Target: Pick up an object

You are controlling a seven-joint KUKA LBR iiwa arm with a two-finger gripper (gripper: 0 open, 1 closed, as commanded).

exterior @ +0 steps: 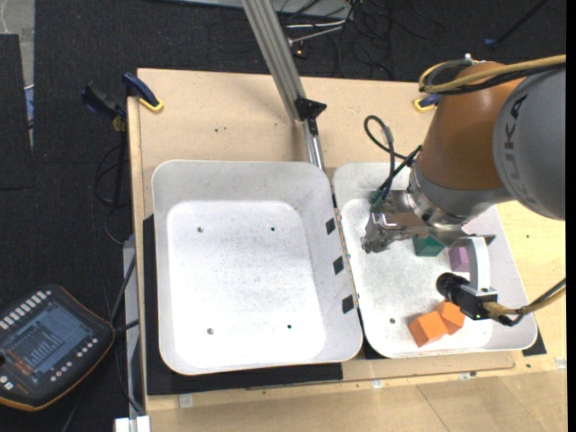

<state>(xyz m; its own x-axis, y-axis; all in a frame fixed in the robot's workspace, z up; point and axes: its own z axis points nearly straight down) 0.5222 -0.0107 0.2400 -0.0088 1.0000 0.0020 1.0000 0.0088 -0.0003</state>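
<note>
Resting on a wooden bench (234,115): two shallow white bins side by side, the left bin (243,259) at nine o'clock, the right bin (396,331) at three. Reaching in from three o'clock, hovering over the right bin: the gripper (376,238), finger spread impossible to tell. Lying just beside it at four o'clock: a green block (429,246), a purple block (460,258) near that. Sitting toward five o'clock: an orange block (436,323). Lying off the bench at eight o'clock: a teach pendant (40,345).
</note>
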